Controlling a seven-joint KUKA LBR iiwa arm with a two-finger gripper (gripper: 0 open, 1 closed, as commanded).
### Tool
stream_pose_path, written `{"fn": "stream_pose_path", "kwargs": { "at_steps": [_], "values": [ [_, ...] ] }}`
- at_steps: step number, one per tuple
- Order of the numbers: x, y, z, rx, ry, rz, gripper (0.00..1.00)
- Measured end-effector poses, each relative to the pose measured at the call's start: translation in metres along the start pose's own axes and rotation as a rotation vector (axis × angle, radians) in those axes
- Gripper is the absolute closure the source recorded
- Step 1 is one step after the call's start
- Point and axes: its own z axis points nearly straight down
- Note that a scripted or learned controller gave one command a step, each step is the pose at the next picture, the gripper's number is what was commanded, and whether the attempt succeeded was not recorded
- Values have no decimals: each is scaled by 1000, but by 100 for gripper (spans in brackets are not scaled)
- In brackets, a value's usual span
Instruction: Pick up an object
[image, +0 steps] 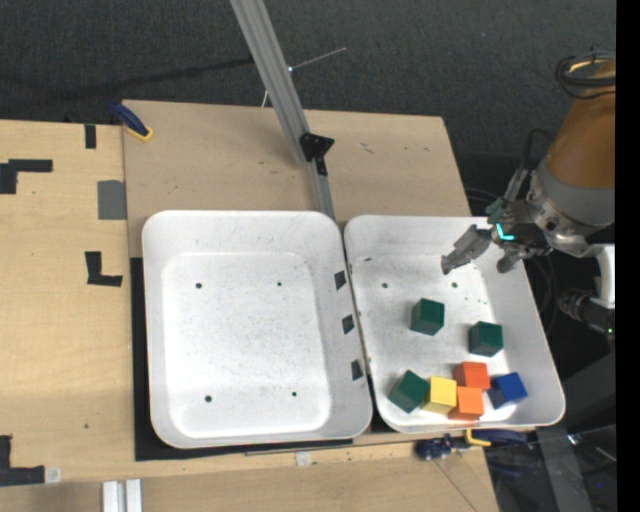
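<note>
The pincer (482, 248) hangs over the upper part of the right bin (375, 300), its fingers spread apart and holding nothing. Nothing is picked up yet. The nearest block, a green cube (427, 316), sits just below it; the other blocks (458, 388) cluster at lower right.

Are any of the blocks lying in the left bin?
No: all the blocks, such as the green block and blue block, lie in the right bin, not the left bin.
</note>
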Motion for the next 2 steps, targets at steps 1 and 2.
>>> {"fn": "stream_pose_path", "kwargs": {
  "at_steps": [1,2],
  "values": [
    [0,1,-2,-5,-1,-2,0],
    [-8,-5,49,1,-1,1,0]
  ]
}}
